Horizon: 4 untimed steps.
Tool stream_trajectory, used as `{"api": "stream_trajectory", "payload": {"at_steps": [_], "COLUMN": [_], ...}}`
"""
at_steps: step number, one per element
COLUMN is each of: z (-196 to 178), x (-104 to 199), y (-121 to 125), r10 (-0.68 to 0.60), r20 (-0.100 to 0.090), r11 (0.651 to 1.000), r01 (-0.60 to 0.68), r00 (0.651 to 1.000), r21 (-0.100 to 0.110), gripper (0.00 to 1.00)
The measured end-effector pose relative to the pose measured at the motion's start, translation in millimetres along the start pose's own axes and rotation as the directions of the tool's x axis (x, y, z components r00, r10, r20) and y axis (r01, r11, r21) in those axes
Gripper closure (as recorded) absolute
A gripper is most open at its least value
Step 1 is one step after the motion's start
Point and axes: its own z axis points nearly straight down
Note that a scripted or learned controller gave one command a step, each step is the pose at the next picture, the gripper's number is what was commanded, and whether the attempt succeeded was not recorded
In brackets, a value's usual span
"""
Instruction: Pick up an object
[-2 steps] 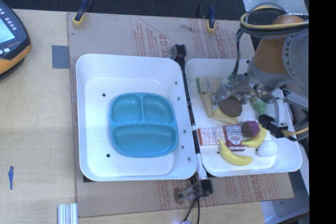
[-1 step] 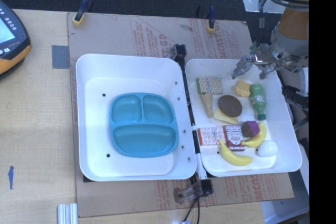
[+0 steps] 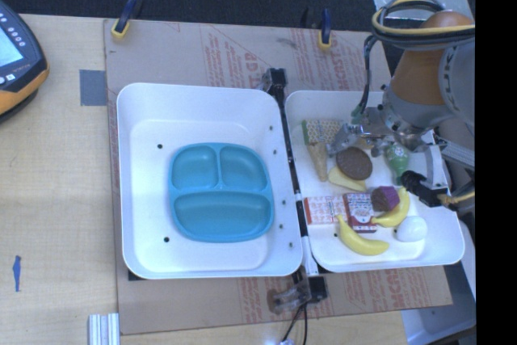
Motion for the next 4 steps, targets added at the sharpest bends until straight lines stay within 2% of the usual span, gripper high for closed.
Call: {"api": "stream_trajectory", "payload": {"at_steps": [1, 2, 3, 4], "z": [31, 30, 28, 16], "x": [-2, -36, 0, -3], "y": [-49, -104, -51, -52], "r10": [0.006, 0.009, 0.000, 0.001], "r20": [0.001, 0.002, 0.003, 0.003], "r11": [1.000, 1.000, 1.000, 1.000], "r01": [-0.006, -0.009, 0.000, -0.001], "r00": [1.000, 1.000, 1.000, 1.000], "r21": [0.000, -0.002, -0.011, -0.011], "gripper": [0.00, 0.00, 0.00, 1.00]}}
